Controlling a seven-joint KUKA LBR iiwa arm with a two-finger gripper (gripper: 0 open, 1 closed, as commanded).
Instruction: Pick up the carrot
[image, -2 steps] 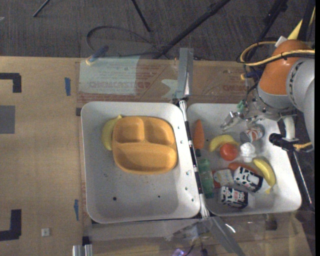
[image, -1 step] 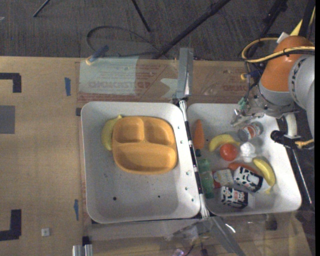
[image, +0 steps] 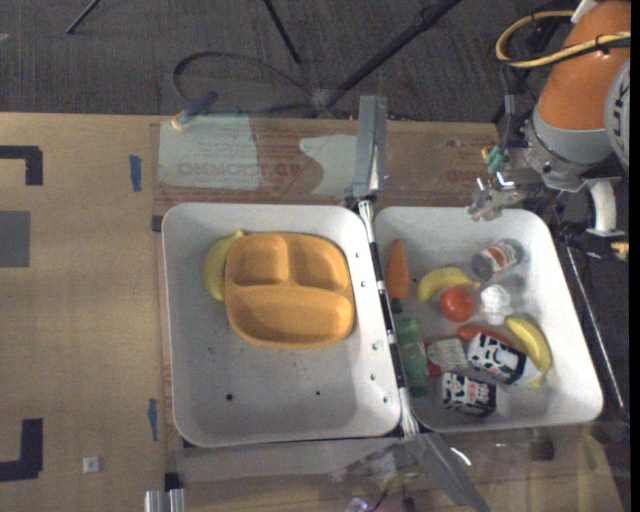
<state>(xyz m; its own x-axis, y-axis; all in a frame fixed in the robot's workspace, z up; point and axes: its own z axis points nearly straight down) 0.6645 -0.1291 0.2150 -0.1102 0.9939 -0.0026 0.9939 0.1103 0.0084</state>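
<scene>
The carrot (image: 398, 268) is orange and tapered. It lies lengthwise in the right bin (image: 575, 395), close against that bin's left wall. My gripper (image: 489, 199) hangs over the bin's far rim, up and to the right of the carrot and well apart from it. Nothing shows in its grasp. The grey arm with its orange band (image: 585, 70) comes in from the upper right corner.
Near the carrot lie a green bottle (image: 411, 345), a yellow banana (image: 445, 282), a red tomato (image: 457, 303), a can (image: 497, 259), a second banana (image: 530, 342) and black-and-white cartons (image: 495, 358). The left bin (image: 280, 400) holds an orange divided plate (image: 290, 288) over a banana (image: 213, 268).
</scene>
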